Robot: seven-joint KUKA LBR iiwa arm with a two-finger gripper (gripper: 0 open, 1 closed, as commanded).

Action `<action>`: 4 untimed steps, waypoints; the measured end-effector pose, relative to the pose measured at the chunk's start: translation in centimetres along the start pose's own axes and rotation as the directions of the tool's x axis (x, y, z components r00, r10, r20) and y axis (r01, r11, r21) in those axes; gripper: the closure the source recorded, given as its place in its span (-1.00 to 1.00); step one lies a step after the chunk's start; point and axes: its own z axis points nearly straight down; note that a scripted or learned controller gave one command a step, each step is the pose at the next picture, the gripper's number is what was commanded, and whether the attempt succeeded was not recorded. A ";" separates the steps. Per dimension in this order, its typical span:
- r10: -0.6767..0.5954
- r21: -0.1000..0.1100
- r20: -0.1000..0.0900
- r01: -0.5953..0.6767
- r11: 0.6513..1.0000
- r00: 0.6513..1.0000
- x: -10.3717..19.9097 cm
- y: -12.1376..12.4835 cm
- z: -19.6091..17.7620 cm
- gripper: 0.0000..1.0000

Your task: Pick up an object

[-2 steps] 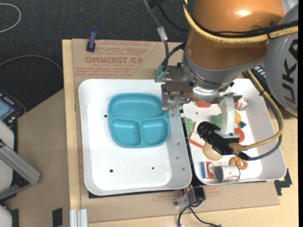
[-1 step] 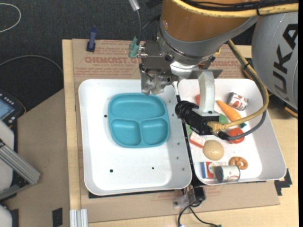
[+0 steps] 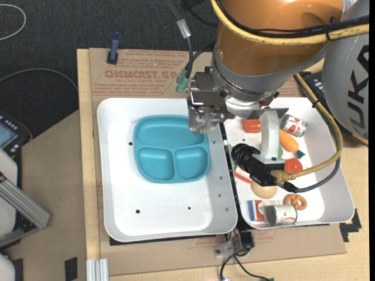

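Hovering w/ gripper (image 3: 202,122) above the blue tray (image 3: 171,148) rim; can't tell its state; 1 bin (image 3: 328,206) of objs lies right.

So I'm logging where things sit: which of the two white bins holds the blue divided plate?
The left bin holds the blue divided plate, which lies alone there. The right bin holds a cluster of small toy food items instead.

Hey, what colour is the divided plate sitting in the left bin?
The divided plate is light blue, a turquoise shade, plain in the camera view.
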 end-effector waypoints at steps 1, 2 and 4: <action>-0.007 -0.010 -0.004 0.007 1.000 1.000 3.7 0.1 -4.5 1.00; -0.005 -0.011 -0.005 0.005 1.000 1.000 4.8 0.1 -8.0 1.00; -0.008 -0.009 -0.004 0.008 1.000 1.000 5.0 0.0 -5.2 1.00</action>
